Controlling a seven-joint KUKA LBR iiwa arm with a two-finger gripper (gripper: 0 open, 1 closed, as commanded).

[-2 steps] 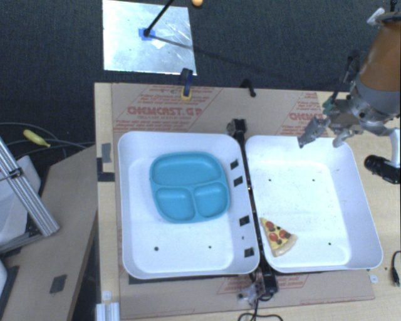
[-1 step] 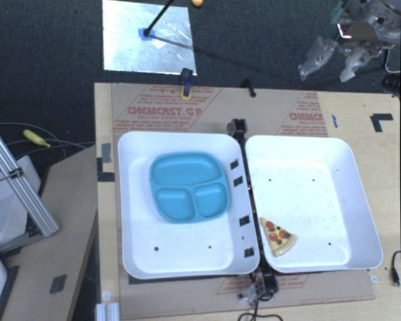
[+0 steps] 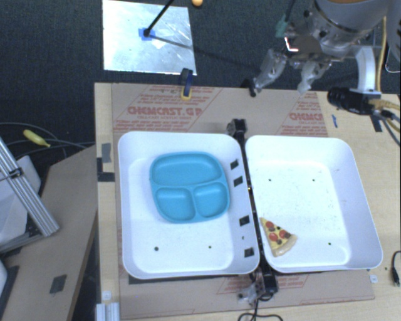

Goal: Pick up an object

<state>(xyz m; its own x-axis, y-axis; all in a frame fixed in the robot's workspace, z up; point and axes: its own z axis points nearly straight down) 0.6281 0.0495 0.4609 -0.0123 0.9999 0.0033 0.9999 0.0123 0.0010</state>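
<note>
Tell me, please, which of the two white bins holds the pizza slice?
The right-hand bin: the pizza slice lies by its near-left corner. The left bin holds a blue divided plate instead.

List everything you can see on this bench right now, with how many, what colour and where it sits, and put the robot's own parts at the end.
bins: 2, white, side by side on the bench, joined by black clips down the middle
tray: 1, light blue, three compartments, in the left bin, upper middle
pizza slice: 1, tan crust with red spots, in the right bin, near its lower left corner
board: 1, brown with red lettering, under both bins
metal sheet: 1, silvery, on the dark floor beyond the board, upper left
arm: 1, grey, upper right, above the board's far edge
gripper: 1, pale fingers spread apart with nothing between them, beyond the right bin
</note>
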